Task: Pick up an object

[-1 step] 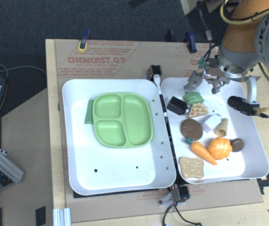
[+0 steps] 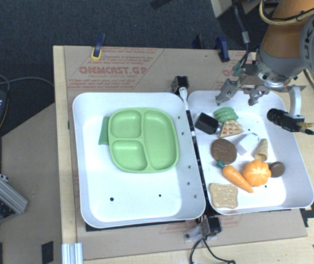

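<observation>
Left bin (image 2: pixel 85 164): over on the left, it carries a green divided plate (image 2: pixel 143 139) with three compartments, sitting flat and nothing in them.
Right bin (image 2: pixel 299 172): here's the pile of candidates — a black block (image 2: pixel 206 123) by the divider, a green toy piece (image 2: pixel 225 114) just behind a waffle-patterned wedge (image 2: pixel 232 128), a brown round cookie (image 2: pixel 223 150), a carrot (image 2: pixel 237 178) touching an orange fruit (image 2: pixel 256 172), a slice of toast (image 2: pixel 224 195) at the near edge, a cone (image 2: pixel 262 149) and a small dark lump (image 2: pixel 276 169).
Progress: nothing lifted, by the look of it; every toy lies on the bin floor, so the whole pick is left to do.
Gripper (image 2: pixel 240 91): two fingers spread apart with bare bin floor showing between them, nothing held, poised over the far end of the right bin.
Nearest target: the green toy piece, just beside and below the fingertips; my call is that's the likely grab.
Arm (image 2: pixel 288 32): reaching in from the right, orange band high, wrist pointing down toward the bin.
</observation>
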`<state>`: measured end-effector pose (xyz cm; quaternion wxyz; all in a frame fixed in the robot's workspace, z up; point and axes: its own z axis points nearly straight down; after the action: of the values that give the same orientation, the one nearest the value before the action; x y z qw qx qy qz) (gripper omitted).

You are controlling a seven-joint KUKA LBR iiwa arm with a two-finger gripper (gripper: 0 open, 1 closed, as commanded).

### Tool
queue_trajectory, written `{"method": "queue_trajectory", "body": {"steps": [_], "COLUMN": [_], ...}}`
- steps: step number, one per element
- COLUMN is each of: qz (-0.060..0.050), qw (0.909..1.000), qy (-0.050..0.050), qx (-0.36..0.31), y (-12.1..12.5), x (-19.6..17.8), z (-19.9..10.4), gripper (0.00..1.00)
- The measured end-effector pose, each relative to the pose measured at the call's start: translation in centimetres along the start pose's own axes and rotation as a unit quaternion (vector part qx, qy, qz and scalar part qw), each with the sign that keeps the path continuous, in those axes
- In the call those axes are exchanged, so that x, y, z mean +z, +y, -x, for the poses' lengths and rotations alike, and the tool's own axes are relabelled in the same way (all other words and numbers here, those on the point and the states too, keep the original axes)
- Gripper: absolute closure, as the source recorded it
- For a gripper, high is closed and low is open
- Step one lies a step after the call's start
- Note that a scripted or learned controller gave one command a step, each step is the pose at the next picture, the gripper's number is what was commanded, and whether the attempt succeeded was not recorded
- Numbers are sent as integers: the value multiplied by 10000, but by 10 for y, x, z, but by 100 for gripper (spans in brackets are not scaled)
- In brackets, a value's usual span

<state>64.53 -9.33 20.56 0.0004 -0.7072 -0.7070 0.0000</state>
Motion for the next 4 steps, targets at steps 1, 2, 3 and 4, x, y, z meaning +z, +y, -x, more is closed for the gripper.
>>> {"method": "queue_trajectory", "body": {"steps": [1, 2, 3, 4], "qz": [-24, 17, 50, 156], "qw": [10000, 10000, 10000, 9999], "qy": [0, 10, 24, 10], "qx": [-3, 9, -10, -10], "y": [-1, -6, 0, 5], "x": [42, 98, 111, 93], "z": [-2, 2, 0, 0], "gripper": [0, 0, 0, 100]}}
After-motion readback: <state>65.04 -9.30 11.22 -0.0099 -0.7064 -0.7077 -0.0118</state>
